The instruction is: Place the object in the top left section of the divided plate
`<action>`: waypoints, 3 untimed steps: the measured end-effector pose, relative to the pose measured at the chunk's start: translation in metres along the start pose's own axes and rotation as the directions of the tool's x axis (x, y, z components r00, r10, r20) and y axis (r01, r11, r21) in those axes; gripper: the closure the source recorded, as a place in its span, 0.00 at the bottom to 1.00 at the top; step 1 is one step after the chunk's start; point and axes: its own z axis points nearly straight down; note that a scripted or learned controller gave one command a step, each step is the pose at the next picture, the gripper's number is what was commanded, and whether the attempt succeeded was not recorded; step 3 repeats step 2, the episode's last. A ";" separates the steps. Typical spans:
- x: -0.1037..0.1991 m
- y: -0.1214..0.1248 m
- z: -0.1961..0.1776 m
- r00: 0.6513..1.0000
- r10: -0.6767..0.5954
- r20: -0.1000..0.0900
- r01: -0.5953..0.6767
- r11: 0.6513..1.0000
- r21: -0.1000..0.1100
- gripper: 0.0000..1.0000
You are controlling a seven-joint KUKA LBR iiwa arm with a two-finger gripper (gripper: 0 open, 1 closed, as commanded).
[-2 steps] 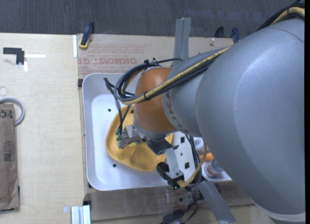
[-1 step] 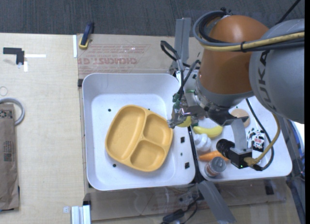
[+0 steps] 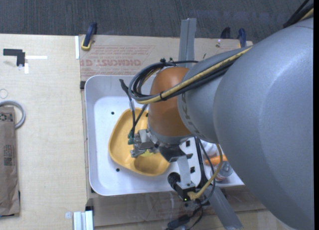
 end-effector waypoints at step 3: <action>-0.020 -0.002 -0.039 0.995 -0.102 0.000 0.102 0.995 -0.003 1.00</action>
